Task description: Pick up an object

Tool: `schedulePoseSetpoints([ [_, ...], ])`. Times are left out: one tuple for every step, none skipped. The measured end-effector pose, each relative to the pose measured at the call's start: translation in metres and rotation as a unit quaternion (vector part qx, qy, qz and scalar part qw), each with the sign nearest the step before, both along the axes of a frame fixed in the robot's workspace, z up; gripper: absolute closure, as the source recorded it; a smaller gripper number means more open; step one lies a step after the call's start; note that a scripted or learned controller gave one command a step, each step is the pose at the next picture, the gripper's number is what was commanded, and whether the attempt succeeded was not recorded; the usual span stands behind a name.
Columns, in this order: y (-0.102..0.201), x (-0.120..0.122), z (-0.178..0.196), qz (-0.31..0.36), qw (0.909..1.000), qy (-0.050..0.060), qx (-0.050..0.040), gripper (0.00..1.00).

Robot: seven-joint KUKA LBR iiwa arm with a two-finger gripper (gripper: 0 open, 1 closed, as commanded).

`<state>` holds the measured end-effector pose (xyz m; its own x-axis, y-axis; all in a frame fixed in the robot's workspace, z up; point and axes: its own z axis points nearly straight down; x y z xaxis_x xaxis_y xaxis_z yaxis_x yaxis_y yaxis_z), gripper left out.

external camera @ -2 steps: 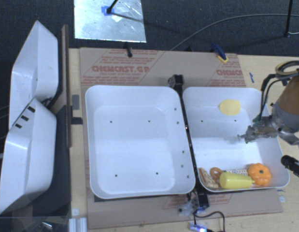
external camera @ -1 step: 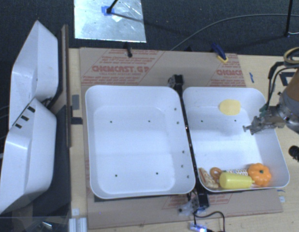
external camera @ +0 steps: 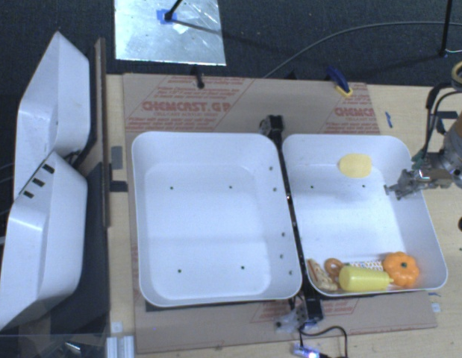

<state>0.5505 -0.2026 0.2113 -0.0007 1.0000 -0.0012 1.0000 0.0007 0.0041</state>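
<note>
Overhead view of a bench with two shallow white bins side by side on brown printed board. At the right edge, the gripper point(external camera: 397, 189) hangs over the right rim of the right bin point(external camera: 342, 222); whether its fingers are spread or closed cannot be told, and nothing is seen between them. Inside that bin, a pale yellow round object point(external camera: 355, 165) lies near the far wall, to the left of the gripper. Along the near wall sit a small pretzel point(external camera: 333, 268), a yellow block point(external camera: 363, 278) and an orange toy pumpkin point(external camera: 401, 268), close together. The left bin point(external camera: 208, 215) adjoins it.
</note>
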Motion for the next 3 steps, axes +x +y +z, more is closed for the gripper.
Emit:
schedulePoseSetpoints([
  [0.050, -0.011, -0.008, 0.002, 1.0000, 0.002, 0.0011, 1.00],
  [0.107, -0.026, 0.002, 0.002, 1.0000, 0.002, 0.0007, 1.00],
  [0.158, -0.032, 0.015, 0.002, 1.0000, 0.001, 0.0010, 1.00],
])
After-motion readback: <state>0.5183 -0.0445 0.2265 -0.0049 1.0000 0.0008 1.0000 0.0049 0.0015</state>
